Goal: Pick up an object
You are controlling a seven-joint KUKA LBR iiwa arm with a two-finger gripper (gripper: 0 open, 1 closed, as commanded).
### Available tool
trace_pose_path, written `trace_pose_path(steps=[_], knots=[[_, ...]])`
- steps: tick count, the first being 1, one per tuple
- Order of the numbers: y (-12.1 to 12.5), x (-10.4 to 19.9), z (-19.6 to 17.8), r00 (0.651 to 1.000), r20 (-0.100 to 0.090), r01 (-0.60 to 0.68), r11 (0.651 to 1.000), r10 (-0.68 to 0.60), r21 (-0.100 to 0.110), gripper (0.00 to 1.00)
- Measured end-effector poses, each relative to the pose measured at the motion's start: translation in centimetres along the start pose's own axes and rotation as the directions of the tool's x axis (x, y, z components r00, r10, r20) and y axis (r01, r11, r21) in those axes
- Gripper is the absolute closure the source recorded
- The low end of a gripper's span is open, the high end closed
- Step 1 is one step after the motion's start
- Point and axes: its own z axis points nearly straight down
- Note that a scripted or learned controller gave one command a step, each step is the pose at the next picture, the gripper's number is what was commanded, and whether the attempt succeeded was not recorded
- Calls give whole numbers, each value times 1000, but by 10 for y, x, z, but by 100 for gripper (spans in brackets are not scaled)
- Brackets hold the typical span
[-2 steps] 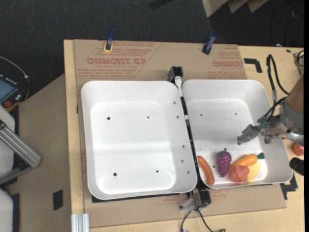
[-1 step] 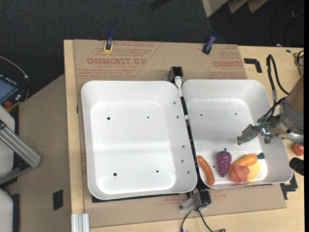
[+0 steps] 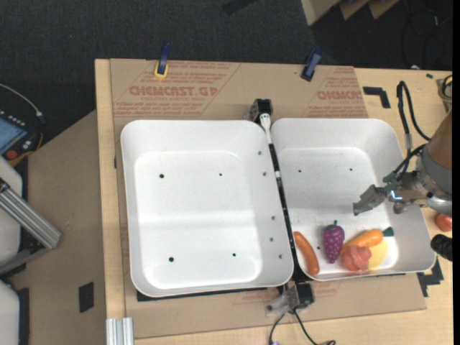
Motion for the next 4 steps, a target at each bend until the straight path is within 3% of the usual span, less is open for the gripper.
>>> trace_pose_path(steps=[1,4], knots=[[-6,54,21,1000,-3,4,1000,-4,5,0],[-6,51,20,1000,-1,0,1000,0,1,0]])
